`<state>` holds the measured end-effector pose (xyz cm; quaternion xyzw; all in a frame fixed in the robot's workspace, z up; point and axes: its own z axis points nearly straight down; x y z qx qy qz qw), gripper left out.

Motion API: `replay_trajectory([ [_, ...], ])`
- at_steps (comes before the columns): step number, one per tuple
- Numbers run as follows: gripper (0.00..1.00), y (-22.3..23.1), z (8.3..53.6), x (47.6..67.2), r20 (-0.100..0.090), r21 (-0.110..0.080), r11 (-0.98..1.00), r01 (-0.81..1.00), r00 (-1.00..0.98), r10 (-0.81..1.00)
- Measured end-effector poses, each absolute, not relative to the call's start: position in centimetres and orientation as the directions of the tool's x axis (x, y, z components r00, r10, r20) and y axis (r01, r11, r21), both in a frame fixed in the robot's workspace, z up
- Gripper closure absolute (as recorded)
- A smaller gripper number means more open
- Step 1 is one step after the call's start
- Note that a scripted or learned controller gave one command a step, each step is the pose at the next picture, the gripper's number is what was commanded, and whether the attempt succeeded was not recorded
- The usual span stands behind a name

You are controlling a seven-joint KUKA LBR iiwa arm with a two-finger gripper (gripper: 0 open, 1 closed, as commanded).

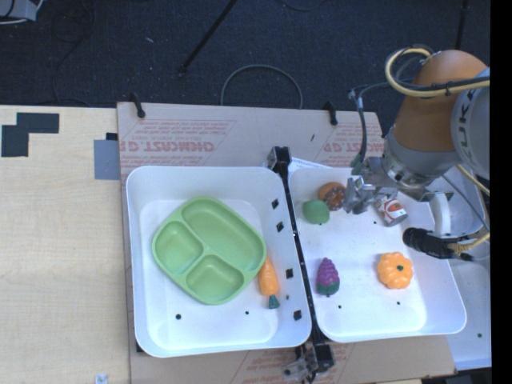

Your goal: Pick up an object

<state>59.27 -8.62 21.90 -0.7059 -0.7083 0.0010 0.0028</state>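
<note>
The arm (436, 110) reaches in from the right, and its claw (358, 194) hangs low over the far part of the right bin (448, 314). Whether the claw is apart or together cannot be told from here. Just left of it lie a brown-orange toy (331, 193) and a green ball (315, 211), close to each other beside the divider between the bins. Just right of the claw sits a small red and white item (393, 210). Nearer in that bin are a purple bunch of grapes (327, 276) and an orange pumpkin (395, 270), well apart. The left bin (160, 334) holds a green divided plate (209, 249), with a carrot (268, 279) at the plate's right edge. Both bins rest on the tabletop (56, 254).
</note>
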Motion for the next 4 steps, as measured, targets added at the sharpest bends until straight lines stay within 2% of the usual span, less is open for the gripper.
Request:
replay_trajectory([
  [1, 1.00, -4.1, 21.3, 58.2, 0.002, -0.005, 0.003, 1.000, -0.003, 1.000],
  [2, 1.00, 0.8, 22.6, 56.8, 0.002, -0.005, 0.004, 1.000, -0.004, 1.000],
  [3, 1.00, 6.2, 23.4, 54.3, 0.002, -0.006, 0.005, 1.000, -0.005, 1.000],
  [4, 1.00, 10.6, 22.3, 51.8, 0.000, -0.007, 0.003, 1.000, -0.003, 1.000],
])
